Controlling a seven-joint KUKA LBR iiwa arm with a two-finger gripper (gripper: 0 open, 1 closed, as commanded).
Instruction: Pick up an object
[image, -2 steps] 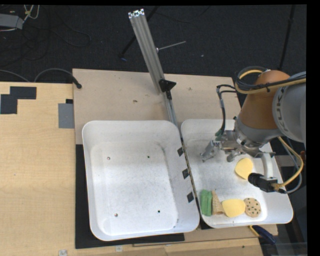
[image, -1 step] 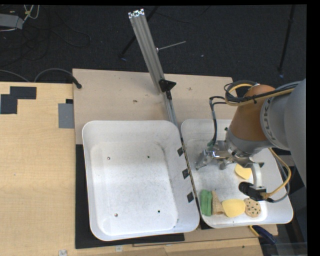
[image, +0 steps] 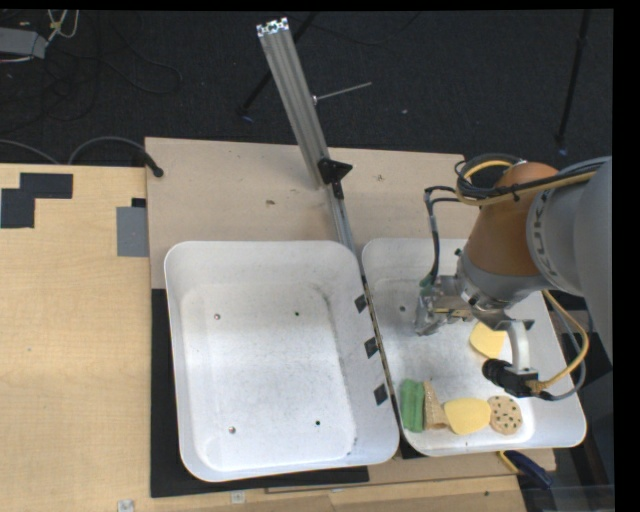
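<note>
My gripper (image: 432, 312) hangs low over the middle of the right bin (image: 395, 270), below the orange band of the arm. Its small metal tip sits near the bin floor and I see nothing held in it. Along the bin's front edge lie a green piece (image: 411, 405), a tan cracker-like piece (image: 433, 406), a yellow piece (image: 465, 416) and a round chocolate-chip cookie (image: 505, 415). Another yellow piece (image: 487, 341) lies to the right of the gripper, partly under the arm.
The left bin (image: 200, 270) stands beside the right one, joined by black clips along the shared wall. A slanted aluminium bar (image: 300, 110) rises from behind the bins. Cables loop around the arm's wrist at the right.
</note>
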